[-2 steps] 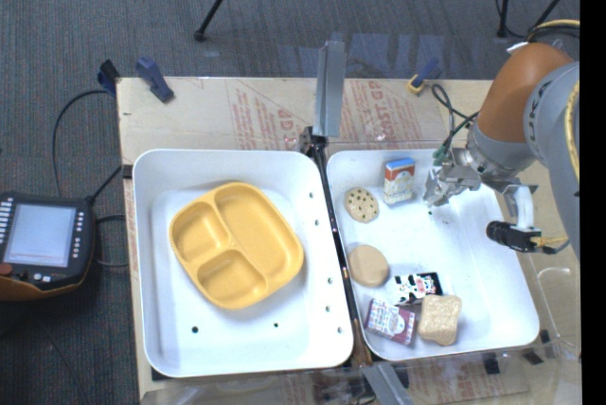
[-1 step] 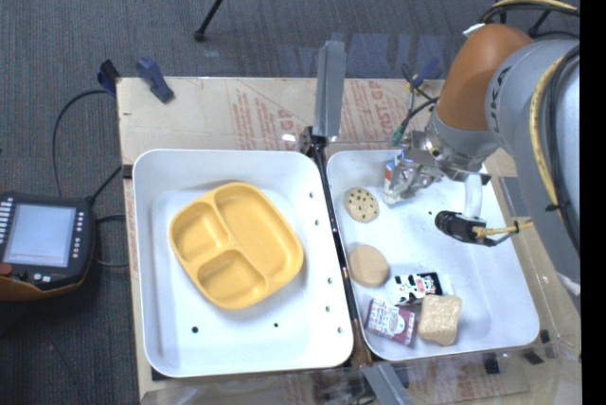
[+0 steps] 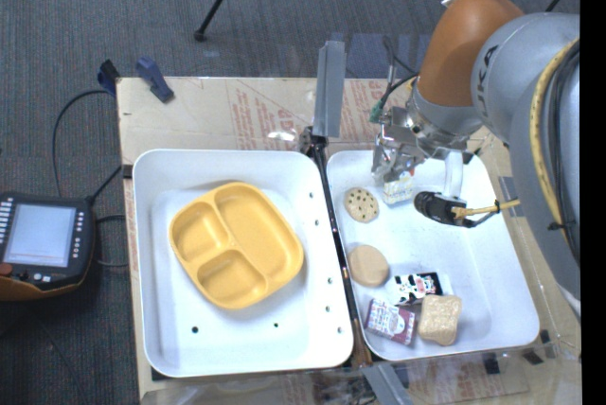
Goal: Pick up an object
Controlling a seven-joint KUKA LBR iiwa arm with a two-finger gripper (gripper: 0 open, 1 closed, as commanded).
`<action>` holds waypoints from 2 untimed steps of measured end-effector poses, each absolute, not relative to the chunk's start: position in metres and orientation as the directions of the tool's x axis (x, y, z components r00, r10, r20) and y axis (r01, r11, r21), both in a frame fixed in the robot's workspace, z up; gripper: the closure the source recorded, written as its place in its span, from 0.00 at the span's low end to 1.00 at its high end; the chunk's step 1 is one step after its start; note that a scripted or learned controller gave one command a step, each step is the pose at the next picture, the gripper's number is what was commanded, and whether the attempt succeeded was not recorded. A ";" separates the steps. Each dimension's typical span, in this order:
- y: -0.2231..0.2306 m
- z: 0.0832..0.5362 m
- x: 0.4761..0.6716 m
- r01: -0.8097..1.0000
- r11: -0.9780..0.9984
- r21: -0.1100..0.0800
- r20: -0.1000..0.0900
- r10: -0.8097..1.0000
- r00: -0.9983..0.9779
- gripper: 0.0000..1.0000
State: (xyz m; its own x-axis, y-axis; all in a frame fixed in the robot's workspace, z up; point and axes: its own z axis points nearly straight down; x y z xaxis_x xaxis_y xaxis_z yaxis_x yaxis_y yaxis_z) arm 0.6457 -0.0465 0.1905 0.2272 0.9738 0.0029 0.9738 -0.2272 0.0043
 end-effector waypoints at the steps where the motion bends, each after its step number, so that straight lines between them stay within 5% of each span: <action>1: -0.049 0.202 0.608 0.975 -0.222 -0.002 0.000 0.975 0.222 1.00; 2: -0.051 0.292 0.555 0.993 0.118 0.001 -0.001 0.993 -0.118 1.00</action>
